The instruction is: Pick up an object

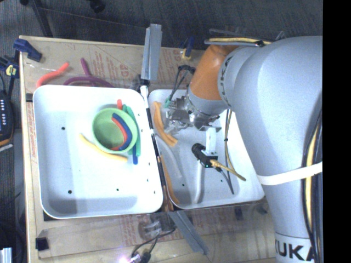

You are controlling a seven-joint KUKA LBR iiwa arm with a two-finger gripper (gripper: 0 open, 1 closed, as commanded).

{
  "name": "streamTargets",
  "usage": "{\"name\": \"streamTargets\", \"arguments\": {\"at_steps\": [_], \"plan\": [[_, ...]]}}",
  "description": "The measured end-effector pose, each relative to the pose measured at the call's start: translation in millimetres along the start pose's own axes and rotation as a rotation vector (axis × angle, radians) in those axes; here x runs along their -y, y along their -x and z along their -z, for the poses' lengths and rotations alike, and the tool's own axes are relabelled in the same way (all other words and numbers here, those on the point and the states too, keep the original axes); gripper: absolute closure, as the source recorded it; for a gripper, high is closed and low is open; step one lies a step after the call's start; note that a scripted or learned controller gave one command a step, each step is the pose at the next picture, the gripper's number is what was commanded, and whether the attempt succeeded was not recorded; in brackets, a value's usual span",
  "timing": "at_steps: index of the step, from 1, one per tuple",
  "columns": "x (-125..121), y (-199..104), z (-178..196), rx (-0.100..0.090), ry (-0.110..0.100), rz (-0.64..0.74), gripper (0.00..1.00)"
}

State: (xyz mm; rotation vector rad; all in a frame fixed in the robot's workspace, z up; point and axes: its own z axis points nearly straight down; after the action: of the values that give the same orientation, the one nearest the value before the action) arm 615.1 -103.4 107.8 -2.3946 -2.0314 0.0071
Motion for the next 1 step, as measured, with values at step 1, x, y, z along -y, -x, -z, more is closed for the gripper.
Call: {"name": "streamTargets", "arguments": {"at_steps": [1], "plan": [[-0.1,0.9,0.3,0.002,0.000,-0.001,0.00]]}}
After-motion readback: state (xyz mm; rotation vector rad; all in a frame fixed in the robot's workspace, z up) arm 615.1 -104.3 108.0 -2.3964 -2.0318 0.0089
